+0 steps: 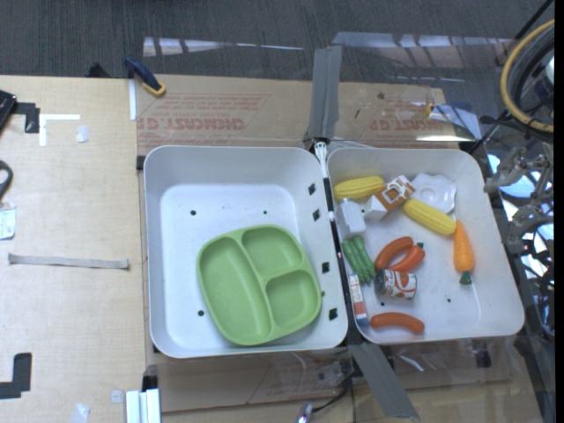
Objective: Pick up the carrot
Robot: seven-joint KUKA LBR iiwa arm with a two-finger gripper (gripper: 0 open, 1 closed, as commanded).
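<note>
The carrot [463, 249] is orange with a small green stub at its near end. It lies lengthwise near the right wall of the right bin [493, 311]. It rests flat on the bin floor, just right of a yellow corn cob [429, 216] and apart from the other toy foods.
The right bin also holds a second corn cob [359, 187], a small carton [394, 195], two red sausages [399, 254], a third sausage [397, 322], a can [397, 284] and a green pod [358, 258]. A green divided plate [260, 283] lies in the left bin [167, 236]. Cables and metal frames [529, 183] crowd the right side.
</note>
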